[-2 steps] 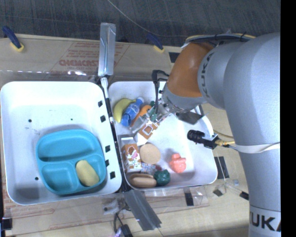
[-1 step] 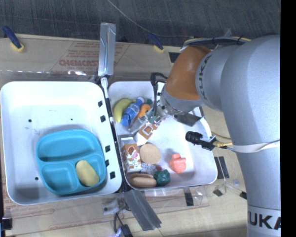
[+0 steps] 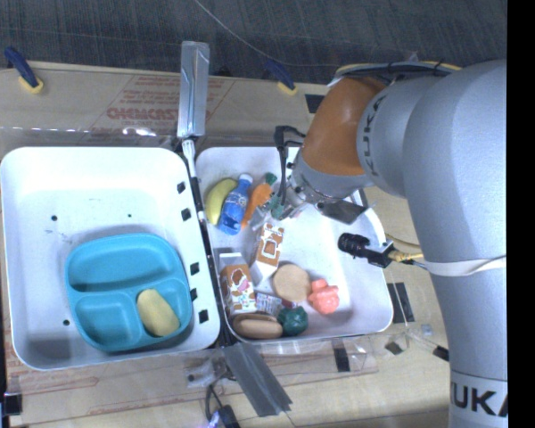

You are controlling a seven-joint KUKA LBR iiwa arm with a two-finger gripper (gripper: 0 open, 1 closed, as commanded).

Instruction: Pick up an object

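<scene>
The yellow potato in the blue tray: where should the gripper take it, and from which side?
Probably from straight above, fingers across the narrow middle of the yellow potato. It lies alone in a compartment of the blue tray, its long axis running up-left to down-right, so closing across the short axis fits best.

"KUKA" — on the arm [image 3: 468, 239]

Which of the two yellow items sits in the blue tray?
The oval yellow potato-like piece, in the blue tray's lower right compartment. The banana lies in the right bin.
</scene>
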